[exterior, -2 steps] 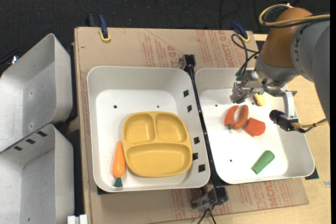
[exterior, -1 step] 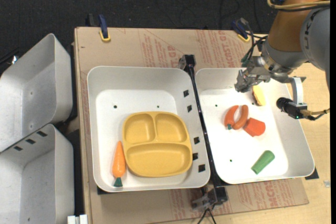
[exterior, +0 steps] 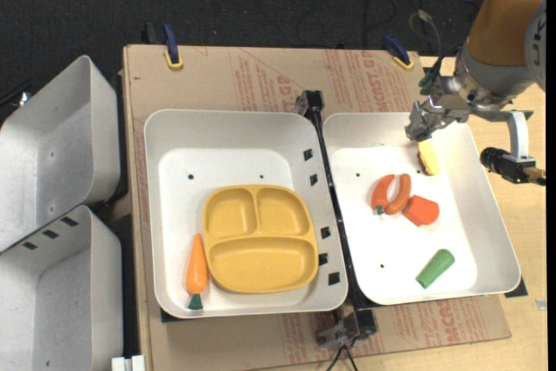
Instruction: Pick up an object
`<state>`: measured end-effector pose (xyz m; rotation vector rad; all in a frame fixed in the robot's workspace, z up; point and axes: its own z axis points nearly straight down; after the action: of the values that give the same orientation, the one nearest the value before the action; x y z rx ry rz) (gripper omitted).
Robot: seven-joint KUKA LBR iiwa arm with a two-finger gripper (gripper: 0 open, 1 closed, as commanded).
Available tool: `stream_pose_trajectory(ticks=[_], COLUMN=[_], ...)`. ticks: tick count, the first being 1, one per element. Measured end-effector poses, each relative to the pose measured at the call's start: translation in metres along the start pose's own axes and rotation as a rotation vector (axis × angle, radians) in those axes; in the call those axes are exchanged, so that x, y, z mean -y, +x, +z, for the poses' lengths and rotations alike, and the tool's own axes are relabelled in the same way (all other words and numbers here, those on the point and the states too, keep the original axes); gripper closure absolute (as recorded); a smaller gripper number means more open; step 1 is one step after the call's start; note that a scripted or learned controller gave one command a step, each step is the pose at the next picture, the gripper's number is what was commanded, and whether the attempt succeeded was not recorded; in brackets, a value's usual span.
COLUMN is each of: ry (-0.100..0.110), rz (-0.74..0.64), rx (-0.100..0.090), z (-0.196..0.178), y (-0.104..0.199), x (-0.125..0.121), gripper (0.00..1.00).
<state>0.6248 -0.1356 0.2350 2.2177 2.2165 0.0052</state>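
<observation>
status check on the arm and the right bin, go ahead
Gripper low over right bin's far edge, just above yellow piece. Nothing seen held. Hot dog, orange block, green piece lie apart, nothing blocking.

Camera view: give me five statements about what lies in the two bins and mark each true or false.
1. The yellow divided plate sits in the left bin. True.
2. The carrot lies on the plate. False: it lies beside the plate, on the bin floor.
3. The green piece is in the right bin. True.
4. The gripper hangs over the left bin. False: it is at the right bin's far edge, near the yellow piece.
5. The hot dog is in the left bin. False: right bin.
</observation>
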Motion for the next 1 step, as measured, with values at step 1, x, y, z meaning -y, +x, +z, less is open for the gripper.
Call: stream_pose_trajectory(ticks=[1], ry=[0.002], rz=[-0.003], rx=[-0.001], z=[-0.0327], y=[-0.0002], x=[-0.0013], gripper=[1.0])
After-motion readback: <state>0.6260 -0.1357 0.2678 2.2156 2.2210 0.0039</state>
